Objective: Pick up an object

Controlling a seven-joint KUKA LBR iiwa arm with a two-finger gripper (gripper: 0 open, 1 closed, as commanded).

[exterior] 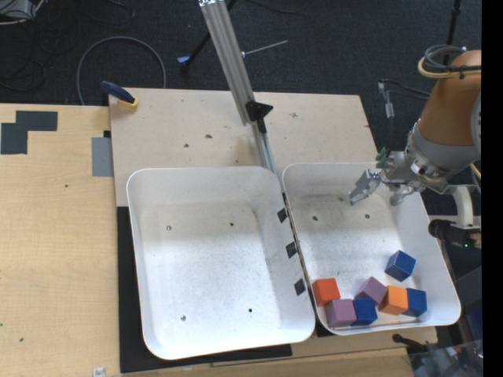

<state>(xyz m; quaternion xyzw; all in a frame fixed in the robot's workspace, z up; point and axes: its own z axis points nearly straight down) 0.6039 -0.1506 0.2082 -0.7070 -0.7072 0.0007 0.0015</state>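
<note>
Several small cubes lie in the right bin (330, 210), gathered at its near edge. An orange cube (326, 290), a purple cube (341, 312) and a blue cube (364, 310) sit at the left of the cluster. Another purple cube (372, 290), an orange cube (396, 298) and a blue cube (415, 301) sit to their right. One blue cube (400, 265) stands apart, a little farther back. My gripper (380, 193) hangs over the far right part of this bin, well behind the cubes, open with nothing between its fingers.
The left bin (212, 250) adjoins the right one along a shared rim with black clips (291, 250). A slanted aluminium bar (236, 69) rises from behind the bins. A blue-and-yellow clamp (119, 93) sits at the board's far left corner.
</note>
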